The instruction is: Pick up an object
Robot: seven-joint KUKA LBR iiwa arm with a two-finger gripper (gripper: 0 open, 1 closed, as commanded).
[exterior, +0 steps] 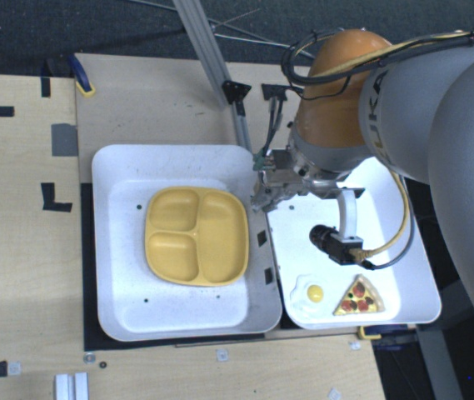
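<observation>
Camera view: my end effector (263, 192) over the rim between both bins, can't tell its state. Yellow divided plate (196, 235) lies flat in left bin (120, 223). Right bin (411, 294) has fried egg (312, 292) beside pizza slice (359, 297).

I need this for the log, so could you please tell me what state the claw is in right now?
Claw: cannot be told; it sits over the seam between the two bins, with nothing visibly held.
</observation>
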